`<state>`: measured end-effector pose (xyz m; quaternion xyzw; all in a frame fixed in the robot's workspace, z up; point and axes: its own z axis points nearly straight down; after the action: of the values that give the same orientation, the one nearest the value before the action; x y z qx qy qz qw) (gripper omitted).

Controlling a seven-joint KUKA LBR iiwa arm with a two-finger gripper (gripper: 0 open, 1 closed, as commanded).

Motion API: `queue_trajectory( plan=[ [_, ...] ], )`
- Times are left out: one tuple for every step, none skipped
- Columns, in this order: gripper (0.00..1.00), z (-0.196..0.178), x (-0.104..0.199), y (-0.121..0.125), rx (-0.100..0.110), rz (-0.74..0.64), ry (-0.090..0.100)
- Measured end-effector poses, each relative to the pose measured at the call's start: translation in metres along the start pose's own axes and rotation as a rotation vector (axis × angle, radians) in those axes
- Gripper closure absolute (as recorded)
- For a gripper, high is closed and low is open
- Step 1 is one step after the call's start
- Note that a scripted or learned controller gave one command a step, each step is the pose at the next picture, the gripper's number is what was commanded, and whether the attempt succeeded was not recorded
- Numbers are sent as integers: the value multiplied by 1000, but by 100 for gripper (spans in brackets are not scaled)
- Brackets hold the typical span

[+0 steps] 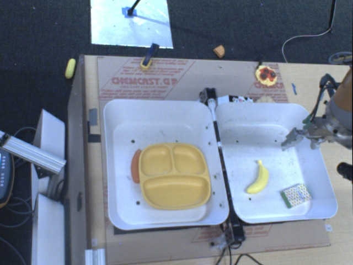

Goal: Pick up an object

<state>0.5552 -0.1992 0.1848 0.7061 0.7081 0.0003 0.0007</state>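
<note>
Lying curved | yellow banana (258, 178) | right bin (276, 217) floor

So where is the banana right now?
The banana lies in the right-hand bin, near its middle, just left of a small patterned block. The gripper is above it in the camera view, toward the bin's right side.

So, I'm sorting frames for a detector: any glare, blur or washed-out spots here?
Camera view: the foil sheet on the floor glares bright; both white bins look slightly washed out under even light, with soft shadows; the gripper is a bit blurred; the banana, yellow plate and small packet are fairly sharp.
</note>
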Motion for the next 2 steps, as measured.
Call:
queue_trajectory(
  plan=[
    [0,85,80,-26,2,0,2],
    [0,101,89,-48,1,2,1]
  ],
)
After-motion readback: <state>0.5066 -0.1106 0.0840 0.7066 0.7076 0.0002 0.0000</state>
